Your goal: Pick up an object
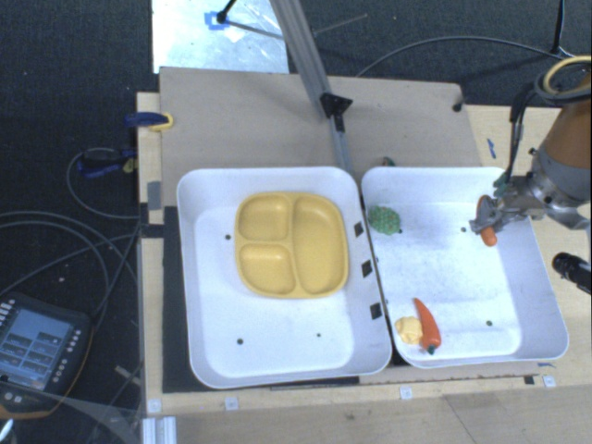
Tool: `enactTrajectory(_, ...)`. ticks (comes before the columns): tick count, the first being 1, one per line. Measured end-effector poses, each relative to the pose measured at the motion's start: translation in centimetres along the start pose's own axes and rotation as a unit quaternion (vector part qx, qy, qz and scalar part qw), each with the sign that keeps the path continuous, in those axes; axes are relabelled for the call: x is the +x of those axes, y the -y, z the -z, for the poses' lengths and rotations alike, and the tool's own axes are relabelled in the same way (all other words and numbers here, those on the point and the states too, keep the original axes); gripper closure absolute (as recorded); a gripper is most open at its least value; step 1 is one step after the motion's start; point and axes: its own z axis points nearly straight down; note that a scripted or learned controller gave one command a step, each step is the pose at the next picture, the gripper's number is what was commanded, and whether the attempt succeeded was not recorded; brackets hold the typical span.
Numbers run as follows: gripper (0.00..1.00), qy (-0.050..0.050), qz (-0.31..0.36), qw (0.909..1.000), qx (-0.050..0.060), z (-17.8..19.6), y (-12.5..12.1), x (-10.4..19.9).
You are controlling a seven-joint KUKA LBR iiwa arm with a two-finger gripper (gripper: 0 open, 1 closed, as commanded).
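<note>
My gripper hangs over the right side of the right bin, reaching in from the right edge. A small orange object sticks out from between its fingertips, and the gripper is shut on it. On the bin floor lie a green lumpy toy at the upper left, and a red-orange carrot-shaped piece touching a small yellow piece near the front edge.
A yellow divided plate lies in the left bin. A grey pole slants down from the top to the gap between the bins. Cables and a handheld pendant lie off the bench at the left.
</note>
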Motion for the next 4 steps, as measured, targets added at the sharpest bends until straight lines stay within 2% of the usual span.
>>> enactTrajectory(1,1.00,0.000,0.000,1.0000,-0.001,6.3,0.3,0.3)
enactTrajectory(2,1.00,-0.002,0.002,1.0000,0.003,6.8,1.2,5.7)
enactTrajectory(3,1.00,-0.002,0.002,1.0000,0.004,5.6,3.1,11.5)
enactTrajectory(4,1.00,-0.002,0.002,1.0000,0.004,4.6,3.5,17.2)
